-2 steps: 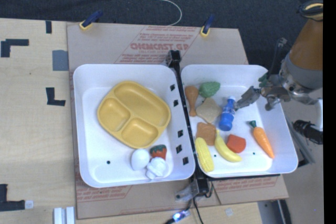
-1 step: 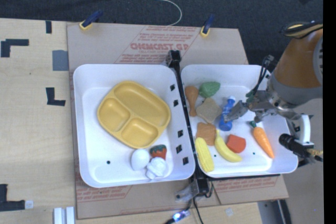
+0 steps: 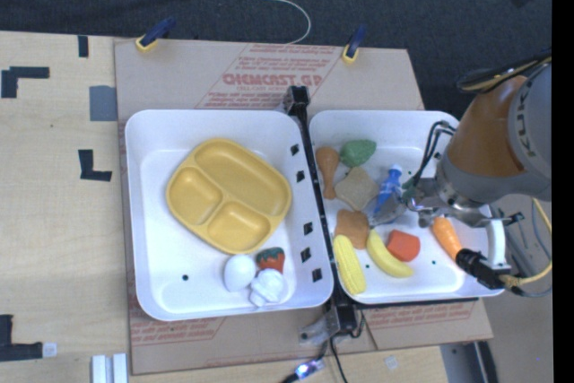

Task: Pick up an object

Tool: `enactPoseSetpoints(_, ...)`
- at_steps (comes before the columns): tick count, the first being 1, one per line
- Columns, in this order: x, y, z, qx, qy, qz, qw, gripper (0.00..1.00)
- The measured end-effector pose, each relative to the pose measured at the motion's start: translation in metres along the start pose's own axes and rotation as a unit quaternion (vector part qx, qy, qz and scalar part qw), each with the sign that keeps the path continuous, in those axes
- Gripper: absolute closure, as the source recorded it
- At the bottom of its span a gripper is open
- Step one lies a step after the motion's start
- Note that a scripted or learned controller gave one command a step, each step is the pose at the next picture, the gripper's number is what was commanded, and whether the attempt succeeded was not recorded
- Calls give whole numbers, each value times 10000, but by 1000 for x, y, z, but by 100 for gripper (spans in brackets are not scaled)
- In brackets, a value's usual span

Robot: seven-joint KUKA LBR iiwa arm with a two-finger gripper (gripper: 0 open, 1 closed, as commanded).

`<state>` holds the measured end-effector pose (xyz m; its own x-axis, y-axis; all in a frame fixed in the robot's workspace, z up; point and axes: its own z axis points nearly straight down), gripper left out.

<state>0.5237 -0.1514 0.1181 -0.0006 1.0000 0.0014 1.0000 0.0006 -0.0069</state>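
One arm reaches in from the right, bent low over the right bin (image 3: 439, 123), its orange band above the wrist. Its gripper (image 3: 395, 197) sits down among the toy food by a blue object (image 3: 391, 184); whether that object is held cannot be told. Nearby lie a banana (image 3: 387, 256), corn cob (image 3: 349, 264) and carrot (image 3: 446, 237). A yellow divided plate (image 3: 229, 193) fills the left bin (image 3: 143, 193).

Fixed overhead camera, slanted down, both bins (image 3: 143, 220)
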Motion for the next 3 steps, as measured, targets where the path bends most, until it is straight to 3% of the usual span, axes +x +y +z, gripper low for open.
enactPoseSetpoints(1,1,0,35,-25,-10,-2,10000,0)
enactPoseSetpoints(2,1,1,22,-36,-3,-7,10000,100)
enactPoseSetpoints(3,9,-4,-35,-41,-6,-7,10000,100)
